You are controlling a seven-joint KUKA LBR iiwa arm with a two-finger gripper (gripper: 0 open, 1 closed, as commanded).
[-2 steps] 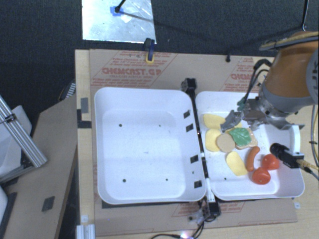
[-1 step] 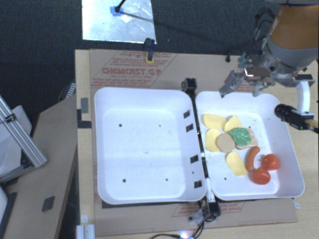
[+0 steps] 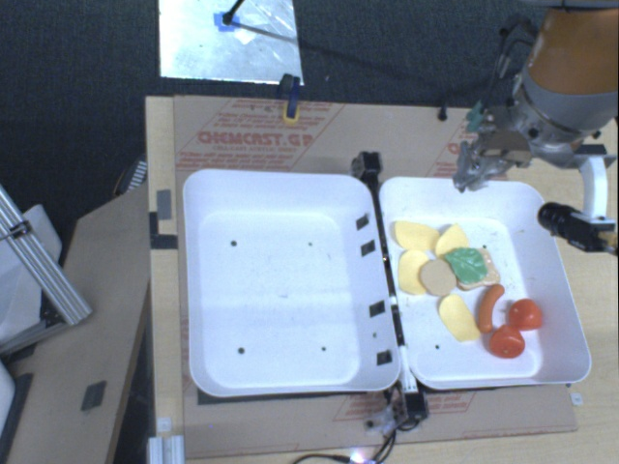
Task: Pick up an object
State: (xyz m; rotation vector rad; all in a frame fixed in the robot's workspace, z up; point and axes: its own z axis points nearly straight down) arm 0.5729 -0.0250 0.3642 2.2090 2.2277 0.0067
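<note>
My gripper hangs above the far rim of the right bin, with nothing seen between its fingers. Below it in that bin lie yellow pieces, a green piece on a tan slice, a beige round disc, another yellow piece, an orange-red sausage and two red tomatoes. All of them rest on the bin floor, well in front of the gripper.
The left bin adjoins the right one along a black hinged divider. Both stand on a cardboard sheet. A shiny metal plate lies at the back. An aluminium frame stands at the left.
</note>
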